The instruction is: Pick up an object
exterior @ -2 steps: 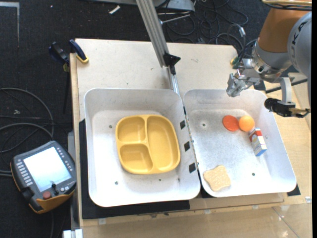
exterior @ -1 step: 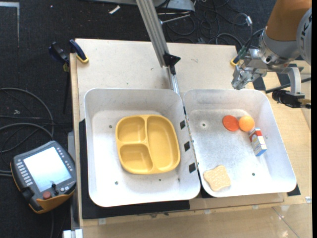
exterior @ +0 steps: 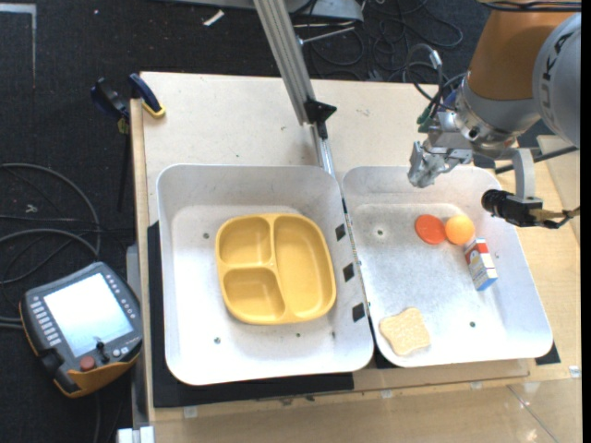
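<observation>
Camera view has my metal two-finger gripper (exterior: 427, 173) over the far rim of the right shallow white bin (exterior: 517, 340); I cannot tell how far it is parted, and I see nothing in it. Nearer in that bin lie a flat orange disc (exterior: 429, 229) touching a small orange ball (exterior: 459, 230), a little red-and-white carton (exterior: 480, 265) and a tan bread slice (exterior: 405, 331). A yellow three-compartment plastic plate (exterior: 275, 268) sits in the left white bin (exterior: 185, 340)
</observation>
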Controlling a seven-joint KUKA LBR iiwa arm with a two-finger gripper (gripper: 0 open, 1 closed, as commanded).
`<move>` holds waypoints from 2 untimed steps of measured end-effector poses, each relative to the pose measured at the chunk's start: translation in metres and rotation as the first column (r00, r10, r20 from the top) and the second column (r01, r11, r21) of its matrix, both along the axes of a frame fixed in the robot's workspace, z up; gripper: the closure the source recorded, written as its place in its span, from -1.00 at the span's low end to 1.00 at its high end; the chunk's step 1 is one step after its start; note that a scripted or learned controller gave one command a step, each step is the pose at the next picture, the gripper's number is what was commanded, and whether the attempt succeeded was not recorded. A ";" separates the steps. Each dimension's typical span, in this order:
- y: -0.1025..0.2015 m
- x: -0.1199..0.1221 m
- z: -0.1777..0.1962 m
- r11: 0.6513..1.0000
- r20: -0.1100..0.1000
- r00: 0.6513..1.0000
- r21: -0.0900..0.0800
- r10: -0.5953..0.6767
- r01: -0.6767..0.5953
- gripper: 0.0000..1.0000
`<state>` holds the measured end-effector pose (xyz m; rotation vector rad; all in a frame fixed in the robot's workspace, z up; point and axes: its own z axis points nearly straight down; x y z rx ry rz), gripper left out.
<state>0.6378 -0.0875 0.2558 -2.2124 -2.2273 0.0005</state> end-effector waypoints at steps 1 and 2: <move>0.051 -0.013 -0.012 1.000 -0.001 1.000 0.000 0.001 -0.001 1.00; 0.099 -0.040 -0.025 1.000 -0.002 1.000 0.000 0.000 0.000 1.00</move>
